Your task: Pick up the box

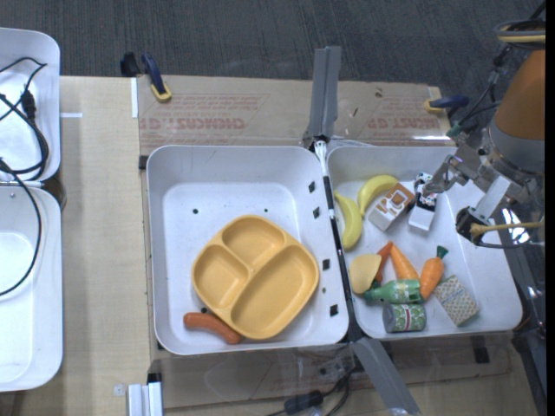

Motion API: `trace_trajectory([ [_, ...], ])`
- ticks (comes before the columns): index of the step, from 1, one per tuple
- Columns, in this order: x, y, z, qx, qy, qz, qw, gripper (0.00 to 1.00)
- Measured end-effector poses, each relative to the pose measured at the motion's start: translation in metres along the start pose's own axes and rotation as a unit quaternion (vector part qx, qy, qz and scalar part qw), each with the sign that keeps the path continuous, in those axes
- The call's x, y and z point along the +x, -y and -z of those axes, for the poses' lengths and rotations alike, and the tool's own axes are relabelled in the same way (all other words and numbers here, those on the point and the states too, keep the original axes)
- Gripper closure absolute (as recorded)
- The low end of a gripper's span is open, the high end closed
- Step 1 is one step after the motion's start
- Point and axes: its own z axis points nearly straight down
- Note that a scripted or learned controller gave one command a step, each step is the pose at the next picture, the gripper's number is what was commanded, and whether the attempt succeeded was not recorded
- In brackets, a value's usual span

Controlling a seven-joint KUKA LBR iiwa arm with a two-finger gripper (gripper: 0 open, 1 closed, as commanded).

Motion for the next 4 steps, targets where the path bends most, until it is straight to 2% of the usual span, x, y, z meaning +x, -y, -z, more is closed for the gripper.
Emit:
trace_trajectory([
  [1,0.113,0.017,-0.010,-0.001,0.000,-0.064,0.9979,0.00],
  [2,0.011,0.001,-0.074,-0.001,0.000,-0.082,0.9967,0.00],
  [3,-0.010,-0.067,0.038,-0.002,-0.001,-0.072,0.9974,0.00],
  [4,0.003,0.007,-0.043,0.000,0.000,-0.168,0.9858,0.00],
])
